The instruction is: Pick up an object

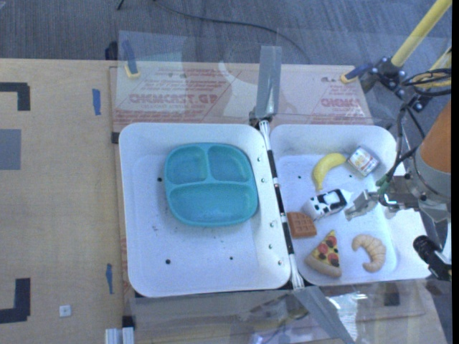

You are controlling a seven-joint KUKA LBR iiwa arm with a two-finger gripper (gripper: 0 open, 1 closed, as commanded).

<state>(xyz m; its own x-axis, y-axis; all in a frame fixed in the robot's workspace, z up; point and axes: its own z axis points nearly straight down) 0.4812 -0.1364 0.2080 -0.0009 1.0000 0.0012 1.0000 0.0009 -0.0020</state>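
Your tool (pixel 361 204) sits low in the right bin (pixel 384 136), coming in from the right edge; whether it's open or closed I can't tell, too small and blurred. Nothing visibly held.

Nearest target: the black-and-white toy (pixel 329 202), just beside the tool tip, near touching, mid-bin. It looks like light hard plastic, probably slick and rounded, so take it across the narrow middle of the body, not the ends.

Above it is a banana (pixel 328 168), likely light toy food, curved; grip mid-span. Upper right, a small jar (pixel 363 161) lies tilted, may roll. Below, a croissant (pixel 371 252), a pizza slice (pixel 325 252) and a waffle (pixel 302 225) at the divider; these lie flat and low, harder to pinch.

The left bin (pixel 136 213) holds a teal divided plate (pixel 211 184), wide and thin-rimmed, a poor pick.

Both bins sit on the worktop (pixel 50 192).
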